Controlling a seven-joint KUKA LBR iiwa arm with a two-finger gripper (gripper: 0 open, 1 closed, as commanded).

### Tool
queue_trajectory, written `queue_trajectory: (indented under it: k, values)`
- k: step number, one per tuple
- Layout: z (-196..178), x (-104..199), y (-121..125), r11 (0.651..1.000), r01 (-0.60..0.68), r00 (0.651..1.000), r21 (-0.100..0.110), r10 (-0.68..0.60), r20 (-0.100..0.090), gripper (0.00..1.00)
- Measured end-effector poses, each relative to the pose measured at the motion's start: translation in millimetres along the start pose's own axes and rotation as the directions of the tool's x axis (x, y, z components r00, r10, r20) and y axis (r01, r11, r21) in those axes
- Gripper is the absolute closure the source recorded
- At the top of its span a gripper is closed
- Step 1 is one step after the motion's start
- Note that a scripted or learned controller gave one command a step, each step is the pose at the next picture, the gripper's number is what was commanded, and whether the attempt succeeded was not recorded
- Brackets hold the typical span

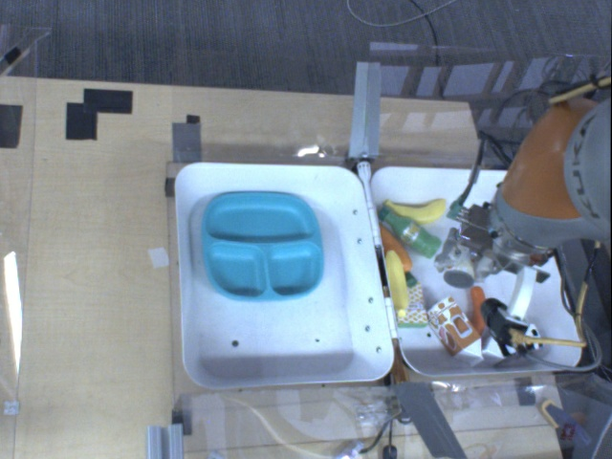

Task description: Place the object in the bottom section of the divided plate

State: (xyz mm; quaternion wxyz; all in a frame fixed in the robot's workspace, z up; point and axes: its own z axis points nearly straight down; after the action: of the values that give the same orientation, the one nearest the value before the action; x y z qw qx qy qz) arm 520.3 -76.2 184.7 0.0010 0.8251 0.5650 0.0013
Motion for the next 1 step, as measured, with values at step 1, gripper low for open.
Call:
queue_trajectory:
  k: [1]
  values:
    - [-7.3,82.5,18.6,0.978,0.21,0.978,0.001,-0.21,0.0,1.0]
